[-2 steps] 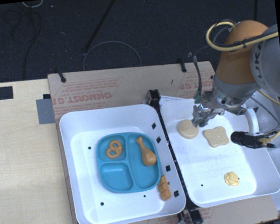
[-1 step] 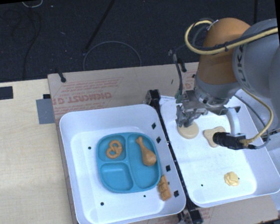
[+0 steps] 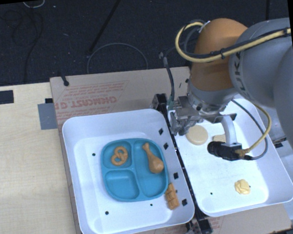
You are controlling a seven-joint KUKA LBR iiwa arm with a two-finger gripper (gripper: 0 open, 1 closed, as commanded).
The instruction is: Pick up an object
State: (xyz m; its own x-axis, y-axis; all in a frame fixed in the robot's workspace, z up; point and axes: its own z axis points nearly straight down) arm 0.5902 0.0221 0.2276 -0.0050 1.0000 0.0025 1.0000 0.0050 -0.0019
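Note:
In the right bin [image 3: 272, 191], a round cream disc [image 3: 197, 134] lies near the top left. A small yellow lump [image 3: 242, 186] rests toward the front right, and a pale yellow piece [image 3: 219, 139] peeks out beside a black part of the arm. My gripper [image 3: 179, 121] hangs low over the right bin's upper left corner, just left of and above the cream disc, under the orange-banded wrist [image 3: 218, 52]. I see nothing held in it.
The left bin [image 3: 81, 143] holds a blue divided tray [image 3: 128, 187] with a pretzel [image 3: 119, 155] and a drumstick [image 3: 152, 158] in its upper compartments. A brown pastry-like piece [image 3: 171, 196] lies by the tray's right front corner. The bins' shared wall [image 3: 177, 163] runs just below the gripper.

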